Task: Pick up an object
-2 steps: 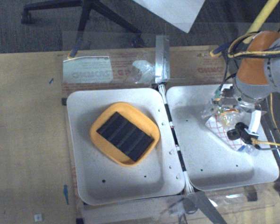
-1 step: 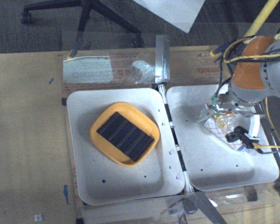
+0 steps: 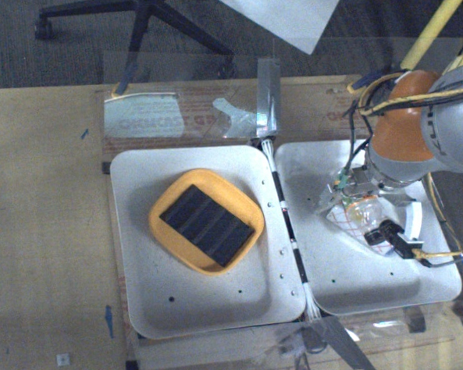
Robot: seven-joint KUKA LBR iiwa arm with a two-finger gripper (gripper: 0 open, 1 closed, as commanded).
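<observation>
Tabletop (image 3: 46, 231): brown and flat, carrying two shallow white bins side by side.
Left bin (image 3: 145, 303): white with rounded corners; it holds the one loose thing in view.
Yellow pad (image 3: 206, 221): a rounded, yellow-orange block with a black ribbed panel on top. It lies flat near the middle of the left bin, turned at a diagonal to the bin's walls.
Right bin (image 3: 362, 282): white, its left rim touching the left bin's right rim.
Arm (image 3: 446, 120): grey, reaching in from the right over the right bin, with the orange band (image 3: 400, 127) above the wrist.
Gripper (image 3: 360, 210): low over the upper middle of the right bin's floor, below the wrist.
Gripper state: cannot tell whether apart or together; the wrist and cables cover it, and nothing shows plainly in its grasp.
Pad to gripper: well apart, with the joined bin rims between them.
Metal strip (image 3: 267, 96): grey, standing on the tabletop at the far end of the seam between the bins.
Clear plastic (image 3: 145, 115): a crumpled sheet on the tabletop beyond the left bin.
Chair base (image 3: 139, 22): black, on the dark floor past the tabletop.
White sheet (image 3: 283, 9): at the top edge, right of the chair base.
</observation>
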